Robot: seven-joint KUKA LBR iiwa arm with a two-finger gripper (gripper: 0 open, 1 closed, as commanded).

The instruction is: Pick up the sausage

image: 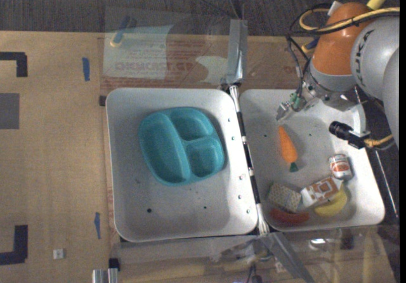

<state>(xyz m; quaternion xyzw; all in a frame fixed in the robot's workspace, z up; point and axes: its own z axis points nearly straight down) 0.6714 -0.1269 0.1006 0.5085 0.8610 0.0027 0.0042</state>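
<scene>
The sausage (288,216) is a dark red curved piece lying along the near edge of the right bin (263,110). It lies just in front of a speckled tan square (283,197). My gripper (289,108) hangs over the far part of the right bin, just above the top end of an orange carrot (287,146). It is well away from the sausage, with the carrot and the tan square between them. Nothing is visibly held.
In the right bin, a small can (340,166) stands near the right wall, with a white and brown packet (320,191) and a yellow banana (333,204) in front of it. The left bin (127,199) holds a teal divided plate (183,145).
</scene>
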